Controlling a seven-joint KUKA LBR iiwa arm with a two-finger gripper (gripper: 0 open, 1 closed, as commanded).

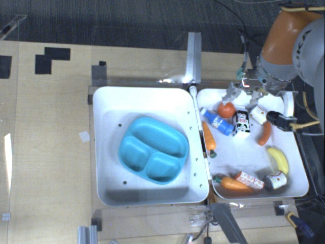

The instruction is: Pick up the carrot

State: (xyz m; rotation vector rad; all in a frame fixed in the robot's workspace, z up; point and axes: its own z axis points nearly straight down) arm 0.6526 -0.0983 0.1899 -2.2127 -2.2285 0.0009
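Observation:
A slim orange carrot lies along the left wall of the right bin, pointing toward the front. A second, thicker carrot-like orange piece rests at that bin's front edge. My gripper hangs over the back of the right bin, open, with nothing between its fingers. It is above and just right of a red tomato, and well behind and to the right of the slim carrot.
The right bin also holds a blue bottle, a small black-and-white figure, a sausage, a banana and a small box. A blue divided plate sits in the left bin.

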